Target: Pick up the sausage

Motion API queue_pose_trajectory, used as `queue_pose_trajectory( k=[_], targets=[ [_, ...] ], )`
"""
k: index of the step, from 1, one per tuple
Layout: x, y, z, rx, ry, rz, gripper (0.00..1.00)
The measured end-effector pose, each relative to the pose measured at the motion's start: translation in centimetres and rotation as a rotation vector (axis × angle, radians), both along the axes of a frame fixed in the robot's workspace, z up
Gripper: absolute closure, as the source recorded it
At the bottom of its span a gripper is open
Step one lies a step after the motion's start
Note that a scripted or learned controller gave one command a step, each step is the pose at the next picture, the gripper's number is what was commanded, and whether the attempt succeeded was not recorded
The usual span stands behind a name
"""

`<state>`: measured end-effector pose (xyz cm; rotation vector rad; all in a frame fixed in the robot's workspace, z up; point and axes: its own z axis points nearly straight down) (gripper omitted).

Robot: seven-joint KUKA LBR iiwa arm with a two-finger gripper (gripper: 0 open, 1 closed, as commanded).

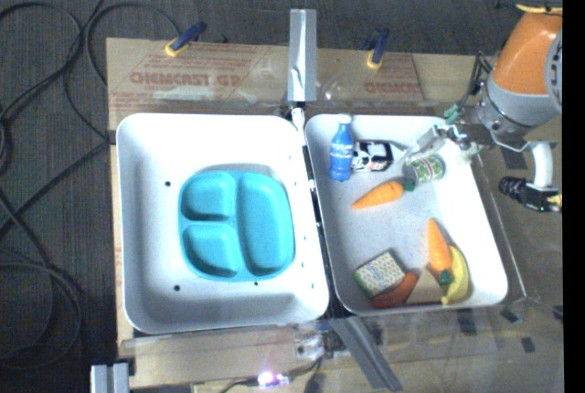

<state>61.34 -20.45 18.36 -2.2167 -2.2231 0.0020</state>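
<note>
The sausage [397, 292] is a reddish-brown link lying at the front of the right bin [489, 208], tucked against a small patterned box [378, 271]. My gripper [437, 141] hangs over the bin's far right corner, just above a green can [425, 169]. It is well away from the sausage, and nothing shows in its grasp. The arm's orange band [527, 53] is at the upper right.
The right bin also holds a blue bottle [341, 147], a black-and-white item [371, 155], two carrots [379, 194] [439, 245] and a banana [458, 278]. The left bin [146, 154] holds a blue divided tray [238, 223].
</note>
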Motion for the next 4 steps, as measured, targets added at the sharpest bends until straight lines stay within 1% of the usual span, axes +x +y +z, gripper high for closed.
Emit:
queue_pose_trajectory(
  k=[1, 2, 3, 4],
  targets=[
    [-5.2, -0.9, -9.3, 0.013, -0.002, 0.217, 0.0],
    [-5.0, -0.6, -9.4, 0.007, -0.009, 0.184, 0.0],
    [-5.3, 7.0, -0.8, 0.0, -0.002, 0.309, 0.0],
    [-12.4, 5.6, -9.4, -0.003, -0.012, 0.41, 0.0]
  ],
)
